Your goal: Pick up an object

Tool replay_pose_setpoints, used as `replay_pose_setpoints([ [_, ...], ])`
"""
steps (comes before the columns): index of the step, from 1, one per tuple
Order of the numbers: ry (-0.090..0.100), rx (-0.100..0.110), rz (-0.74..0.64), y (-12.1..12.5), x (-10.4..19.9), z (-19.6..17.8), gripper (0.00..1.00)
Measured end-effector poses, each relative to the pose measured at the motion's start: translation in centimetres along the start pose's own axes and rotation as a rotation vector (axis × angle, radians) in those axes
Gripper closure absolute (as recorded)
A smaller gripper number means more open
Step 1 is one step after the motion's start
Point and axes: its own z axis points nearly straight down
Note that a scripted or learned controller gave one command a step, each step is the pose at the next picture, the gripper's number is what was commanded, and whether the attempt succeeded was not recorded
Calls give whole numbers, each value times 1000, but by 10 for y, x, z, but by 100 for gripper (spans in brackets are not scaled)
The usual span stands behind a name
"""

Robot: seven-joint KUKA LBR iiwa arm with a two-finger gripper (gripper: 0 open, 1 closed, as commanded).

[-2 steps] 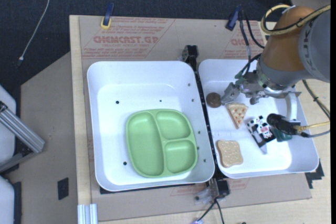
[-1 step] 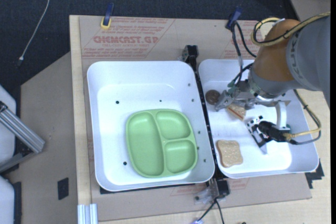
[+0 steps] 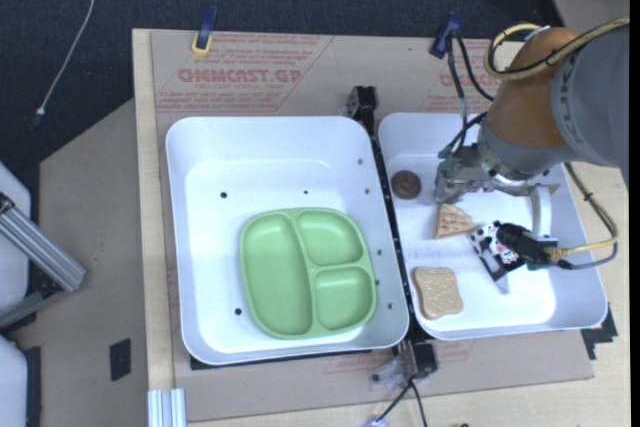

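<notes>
Two white bins sit side by side. Nearest in the right bin [image 3: 575, 310] lies one slice of bread [image 3: 437, 291], flat, well apart from the gripper. Beside it, one black-and-white toy [image 3: 505, 247]. Next comes one toast wedge [image 3: 453, 220], its point aimed up toward the gripper, long axis running near to far, just under the gripper [image 3: 458, 183]. Whether the gripper stands wide or narrow I cannot tell. One brown cookie [image 3: 405, 183] lies just left of it. The left bin [image 3: 200, 155] holds one green divided plate [image 3: 305, 270]

Green tray [image 3: 305, 272]; white bins [image 3: 200, 215]; tan toast [image 3: 437, 292].
</notes>
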Motion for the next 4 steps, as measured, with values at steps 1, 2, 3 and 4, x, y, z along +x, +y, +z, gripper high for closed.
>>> replay_pose_setpoints([
  [1, 3, 6, -2, 4, 4, -63, 100],
  [2, 3, 4, -3, 5, 8, -127, 100],
  [3, 3, 8, -2, 7, 8, -144, 100],
  [4, 6, 15, -5, 14, 52, -134, 100],
])
